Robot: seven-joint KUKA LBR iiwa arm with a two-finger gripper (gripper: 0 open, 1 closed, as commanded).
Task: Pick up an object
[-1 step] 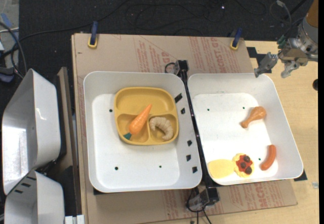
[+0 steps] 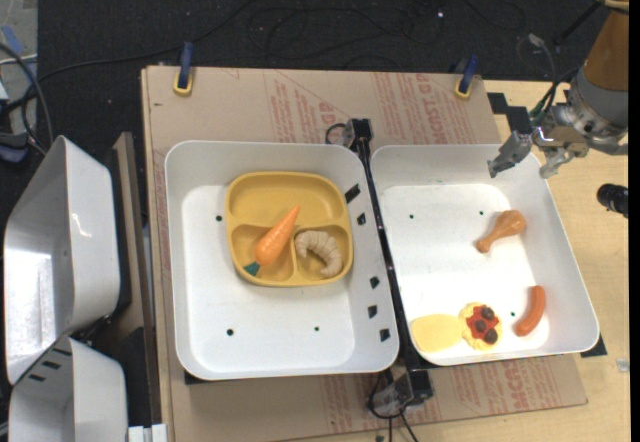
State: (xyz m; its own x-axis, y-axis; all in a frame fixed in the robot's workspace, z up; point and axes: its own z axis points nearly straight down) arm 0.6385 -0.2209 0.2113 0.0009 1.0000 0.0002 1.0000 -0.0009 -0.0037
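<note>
The gripper hangs with fingers spread above the right bin's far edge. That bin holds a drumstick, sausage and egg; the left bin holds a yellow plate.

Two yellow clamps and grip the brown board along its upper edge, black cables trail over the dark floor toward the top of the frame, and grey-white tubs stand stacked at the left edge.
</note>
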